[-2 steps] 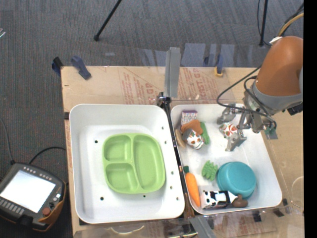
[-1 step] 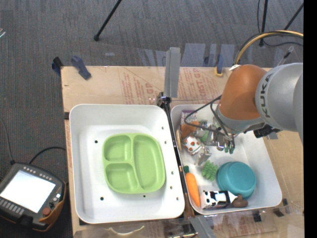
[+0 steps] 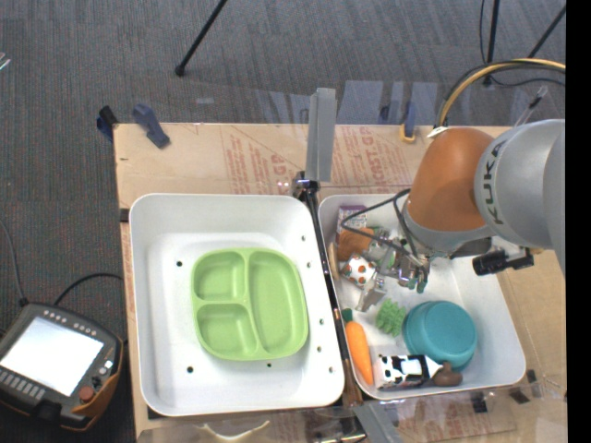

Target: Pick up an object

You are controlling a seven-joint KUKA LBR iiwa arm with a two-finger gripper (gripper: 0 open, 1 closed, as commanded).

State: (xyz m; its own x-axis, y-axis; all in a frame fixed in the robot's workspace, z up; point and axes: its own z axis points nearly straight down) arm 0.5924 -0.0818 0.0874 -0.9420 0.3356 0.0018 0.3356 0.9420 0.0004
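The gripper (image 3: 380,280) hangs low in the right bin (image 3: 510,340), just left of the teal bowl (image 3: 440,334) — whether its fingers are apart or together cannot be told. A small white-and-orange ball (image 3: 357,269) lies beside the gripper's left. Left of the bowl sit a green spiky toy (image 3: 391,317) and an orange carrot (image 3: 359,350); a black-and-white cow toy (image 3: 406,369) lies just below the bowl. The left bin (image 3: 157,247) holds a green divided plate (image 3: 249,303).

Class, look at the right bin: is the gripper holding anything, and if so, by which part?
It cannot be told. The gripper is low among the toys in the right bin, beside a small ball, but no object shows clearly between its fingers.
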